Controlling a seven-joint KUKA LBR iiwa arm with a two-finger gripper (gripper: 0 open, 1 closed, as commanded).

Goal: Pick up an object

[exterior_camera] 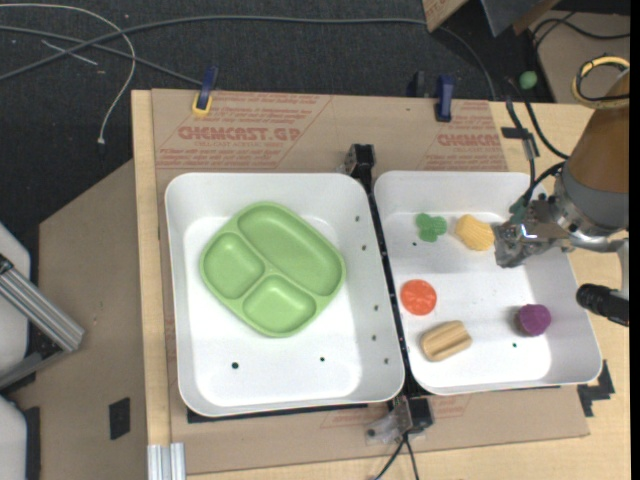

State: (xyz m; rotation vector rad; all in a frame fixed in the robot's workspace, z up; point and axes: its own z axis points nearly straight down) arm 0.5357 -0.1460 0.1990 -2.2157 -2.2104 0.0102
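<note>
The right bin holds a small green piece, a yellow lump, an orange-red disc, a tan bread-like roll and a purple ball. My gripper hangs low over the bin's upper right part, just right of the yellow lump and close to it. Nothing shows between its fingers. The grey wrist and orange band rise to the right of it.
The left bin carries a green three-compartment plate. A black clamp sits where the bins meet at the back. Blue clips pin the cardboard base. Cables trail across the dark floor behind.
</note>
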